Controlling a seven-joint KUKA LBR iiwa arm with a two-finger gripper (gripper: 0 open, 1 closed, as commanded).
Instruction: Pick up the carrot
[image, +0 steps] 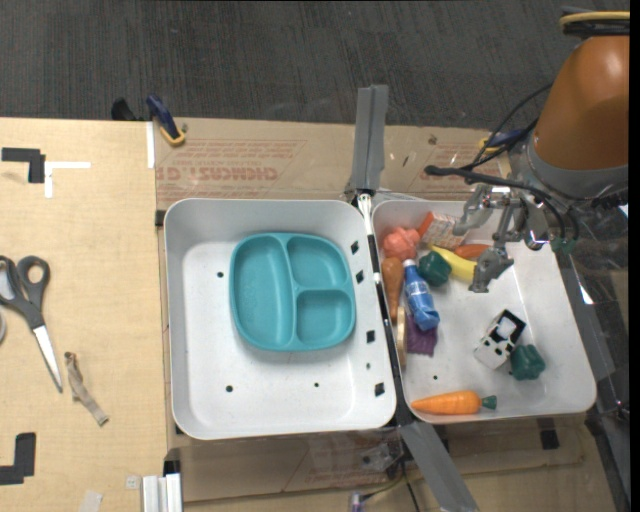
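The gripper hangs at two o'clock in the right bin, fingers spread and holding nothing. The carrot lies at six o'clock along that bin's near edge, well apart.

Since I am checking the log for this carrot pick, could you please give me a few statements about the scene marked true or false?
1. The carrot lies near the front edge of the right bin. True.
2. The gripper has the carrot between its fingers. False: it is over the far part of the right bin, well apart from the carrot.
3. The teal divided plate sits in the left bin. True.
4. The scissors lie inside the left bin. False: they rest on the wooden bench, left of both bins.
5. The blue bottle is on the teal plate. False: it lies in the right bin, near its left wall.
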